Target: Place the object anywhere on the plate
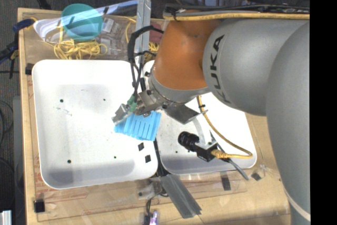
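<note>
End effector point(128, 109): hung over the right edge of the left shallow white plastic bin point(52, 129); its opening could not be made out.
Blue ribbed flat object point(139, 126): lay just below the end effector, touching or nearly touching it, across the seam between bins.
Right white bin point(237, 129): largely hidden beneath the grey arm point(253, 60).

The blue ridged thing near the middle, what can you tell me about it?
The blue ridged object looks like a flat, roughly square piece of light blue plastic with parallel grooves across its top. It sits tilted at the right edge of the left white bin, right under the gripper. I cannot tell whether the gripper holds it.
</note>
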Motion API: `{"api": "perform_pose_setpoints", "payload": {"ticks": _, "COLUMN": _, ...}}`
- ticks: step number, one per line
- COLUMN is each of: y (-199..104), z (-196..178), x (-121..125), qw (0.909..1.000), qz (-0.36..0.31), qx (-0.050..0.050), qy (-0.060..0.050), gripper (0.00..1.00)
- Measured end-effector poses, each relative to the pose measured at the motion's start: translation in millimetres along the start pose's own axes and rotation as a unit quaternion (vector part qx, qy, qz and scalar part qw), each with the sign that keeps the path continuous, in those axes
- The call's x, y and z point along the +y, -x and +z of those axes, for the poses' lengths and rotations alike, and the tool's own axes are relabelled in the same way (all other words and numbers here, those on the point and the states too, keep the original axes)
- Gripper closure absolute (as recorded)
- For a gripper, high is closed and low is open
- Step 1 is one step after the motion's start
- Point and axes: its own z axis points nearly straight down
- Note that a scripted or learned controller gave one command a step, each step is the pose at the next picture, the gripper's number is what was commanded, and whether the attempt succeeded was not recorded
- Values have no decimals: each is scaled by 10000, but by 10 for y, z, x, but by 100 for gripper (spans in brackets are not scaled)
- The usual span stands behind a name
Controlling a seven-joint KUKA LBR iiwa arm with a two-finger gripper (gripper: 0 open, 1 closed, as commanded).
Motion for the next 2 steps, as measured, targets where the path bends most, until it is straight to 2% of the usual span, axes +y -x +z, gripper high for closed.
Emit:
{"api": "perform_pose_setpoints", "payload": {"ticks": 1, "y": -789, "z": 881, "x": 77, "qw": 10000, "qz": 9, "qx": 2, "qy": -18, "gripper": 100}}
{"api": "perform_pose_setpoints", "payload": {"ticks": 2, "y": -491, "z": 244, "x": -5, "qw": 9923, "qz": -1236, "qx": -5, "qy": 19, "gripper": 100}}
